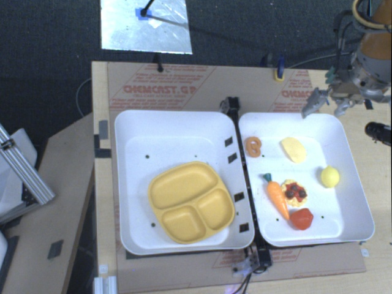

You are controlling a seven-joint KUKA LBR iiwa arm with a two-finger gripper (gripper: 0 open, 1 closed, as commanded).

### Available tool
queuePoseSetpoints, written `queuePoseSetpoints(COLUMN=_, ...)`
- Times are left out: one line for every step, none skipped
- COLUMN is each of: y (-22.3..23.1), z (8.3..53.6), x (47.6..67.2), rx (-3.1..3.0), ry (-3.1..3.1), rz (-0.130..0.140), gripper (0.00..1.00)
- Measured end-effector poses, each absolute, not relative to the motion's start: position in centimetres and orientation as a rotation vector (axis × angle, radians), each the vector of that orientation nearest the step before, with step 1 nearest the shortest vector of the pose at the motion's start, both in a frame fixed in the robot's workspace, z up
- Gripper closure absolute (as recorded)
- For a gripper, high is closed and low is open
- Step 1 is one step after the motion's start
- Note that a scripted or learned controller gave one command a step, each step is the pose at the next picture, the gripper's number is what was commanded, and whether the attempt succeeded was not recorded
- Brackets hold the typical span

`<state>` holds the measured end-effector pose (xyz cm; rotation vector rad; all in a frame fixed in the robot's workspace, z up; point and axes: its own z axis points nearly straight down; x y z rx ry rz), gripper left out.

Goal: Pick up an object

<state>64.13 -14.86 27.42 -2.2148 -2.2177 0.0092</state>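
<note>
Right now the arm (370,54) hangs over the top right corner of the bench, and its gripper (329,101) sits just above the far rim of the right bin (352,158), outside the bin floor. Its two fingers (313,103) are spread apart with nothing between them. Down in that bin lie the small things: a pretzel (253,146) near the divider, a pale yellow wedge (294,149) beside it, a lemon (330,176) towards the right wall, a carrot (277,198) lying at a slant, a small pizza piece (295,192) touching it, and a red tomato (301,218) just below. All of them are well apart from the gripper. The left bin (131,158) holds a yellow divided plate (191,201), lying flat at a slight turn.
</note>
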Motion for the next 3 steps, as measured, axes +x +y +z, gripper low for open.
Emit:
queuePoseSetpoints(y=-14.8, z=28.2, x=64.3, rx=-2.219, ry=-2.227, rz=-0.001, gripper=0.00)
queuePoseSetpoints(y=-15.2, z=24.0, x=64.5, rx=-2.220, ry=-2.223, rz=0.001, gripper=0.00)
queuePoseSetpoints(y=-15.4, z=17.9, x=64.0, rx=-2.219, ry=-2.222, rz=0.002, gripper=0.00)
